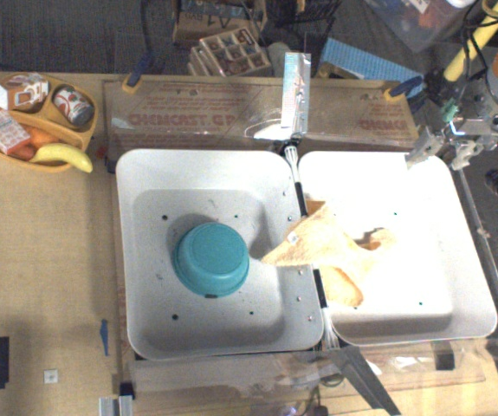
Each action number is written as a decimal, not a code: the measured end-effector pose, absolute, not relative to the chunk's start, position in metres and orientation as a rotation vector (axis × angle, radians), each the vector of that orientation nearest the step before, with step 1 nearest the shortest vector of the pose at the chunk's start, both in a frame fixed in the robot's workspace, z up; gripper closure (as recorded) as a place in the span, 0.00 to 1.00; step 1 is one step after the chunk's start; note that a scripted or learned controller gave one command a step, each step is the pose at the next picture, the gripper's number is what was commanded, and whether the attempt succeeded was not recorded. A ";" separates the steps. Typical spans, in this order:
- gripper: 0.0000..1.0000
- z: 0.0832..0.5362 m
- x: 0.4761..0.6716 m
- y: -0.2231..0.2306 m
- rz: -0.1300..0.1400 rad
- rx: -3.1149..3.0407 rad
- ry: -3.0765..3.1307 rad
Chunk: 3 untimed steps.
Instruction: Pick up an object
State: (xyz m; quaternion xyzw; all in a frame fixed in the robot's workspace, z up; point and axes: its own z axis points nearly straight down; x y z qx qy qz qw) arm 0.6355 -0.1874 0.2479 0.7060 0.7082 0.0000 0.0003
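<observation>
Item: gripper (429, 146), at upper right corner of right bin (456, 232), hung over or just beyond the far rim. Finger spread: could not be told; metal parts small and blurred. Nothing seen in its grasp.

Item: teal bowl (212, 258), upside down, in left bin (145, 198), a little left of centre on the floor, clear of all walls. Round, so no long axis. Lay well apart from gripper, down and far to the view's left, across the divider.

Item: tan cloth-like piece (318, 241), crumpled, draped over the joint between the bins; one pointed end reached into left bin, the bulk lay in right bin's left half. Long axis ran roughly from left to right with a lobe trailing toward the near edge. Lay down-left of gripper, nearer than the bowl. Exact make-up unclear; possibly more than one piece.

Judged: the tan piece the shorter reach; a travel toward the divider and down called for. Its perch on the raised rims judged a risk to a clean close.

Item: tray of play food with banana (62, 154), off bench at far left.
</observation>
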 end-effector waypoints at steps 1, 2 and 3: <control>0.00 0.164 0.604 -0.126 0.000 2.226 2.216; 0.00 0.099 0.614 -0.158 -0.001 2.218 2.227; 1.00 0.110 0.615 -0.160 0.001 2.218 2.221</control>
